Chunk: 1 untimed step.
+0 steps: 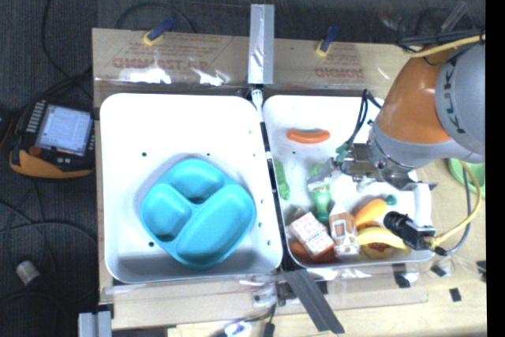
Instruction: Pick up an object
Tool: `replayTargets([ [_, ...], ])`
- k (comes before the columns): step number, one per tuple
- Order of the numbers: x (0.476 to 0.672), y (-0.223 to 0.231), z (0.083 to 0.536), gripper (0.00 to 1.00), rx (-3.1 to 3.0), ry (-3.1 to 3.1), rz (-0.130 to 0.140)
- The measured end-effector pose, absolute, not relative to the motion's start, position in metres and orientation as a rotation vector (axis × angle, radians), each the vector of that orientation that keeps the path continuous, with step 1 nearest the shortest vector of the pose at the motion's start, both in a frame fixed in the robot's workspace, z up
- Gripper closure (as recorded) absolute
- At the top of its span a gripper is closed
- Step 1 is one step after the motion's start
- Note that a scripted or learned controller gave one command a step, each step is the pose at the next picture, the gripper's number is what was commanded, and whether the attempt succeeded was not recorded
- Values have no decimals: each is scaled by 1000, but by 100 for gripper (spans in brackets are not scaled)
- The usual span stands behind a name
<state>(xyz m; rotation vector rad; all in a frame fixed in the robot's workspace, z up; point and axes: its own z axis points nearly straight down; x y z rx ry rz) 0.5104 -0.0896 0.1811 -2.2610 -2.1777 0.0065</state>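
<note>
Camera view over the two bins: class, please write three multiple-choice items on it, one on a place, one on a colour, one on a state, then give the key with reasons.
1. Where does the divided tray lie?
A. Left bin
B. Right bin
C. On the floor

2. What colour is the sausage-shaped toy near the right bin's far wall?
A. Blue
B. Orange
C. White

3. How does the tray sit?
A. Flat, open side up
B. Upside down
C. Standing on edge

Key: 1 A, the divided tray rests on the left bin. 2 B, the sausage-shaped toy is orange against the right bin. 3 A, its compartments face the camera.
</note>
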Motion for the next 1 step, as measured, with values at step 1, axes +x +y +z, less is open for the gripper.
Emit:
replayTargets([
  [1, 516, -120, 104, 0, -2356, -2071, 10],
])
